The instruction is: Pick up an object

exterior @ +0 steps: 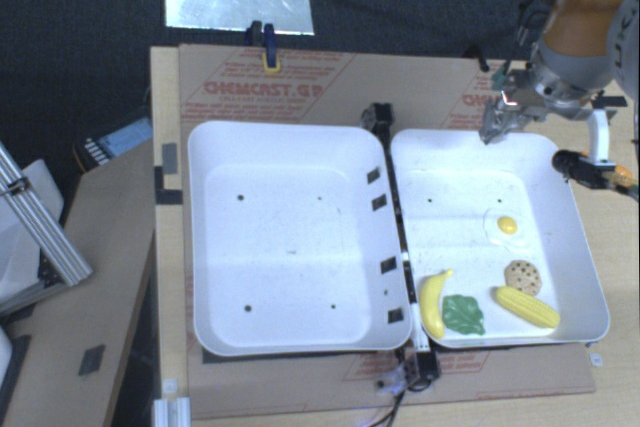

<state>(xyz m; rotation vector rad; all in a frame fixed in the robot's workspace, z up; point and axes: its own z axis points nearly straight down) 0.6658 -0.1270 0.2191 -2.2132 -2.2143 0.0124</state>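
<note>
Two white bins: left bin (290,235), right bin (455,170). We log, in the right bin's near part, a banana (432,303), corn cob (527,306), green leaf (463,314), cookie (522,275) and fried egg (505,226). Gripper (496,127) sits over the far rim, well apart from them; finger opening we cannot tell.

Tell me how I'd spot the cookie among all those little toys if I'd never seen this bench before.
Look at the right-hand white bin, then at the cluster of toys in its near corner. The cookie lies between the fried egg farther back and the corn cob in front. It is the one flat, round, tan piece with dark specks; the banana and corn are long and yellow.
</note>
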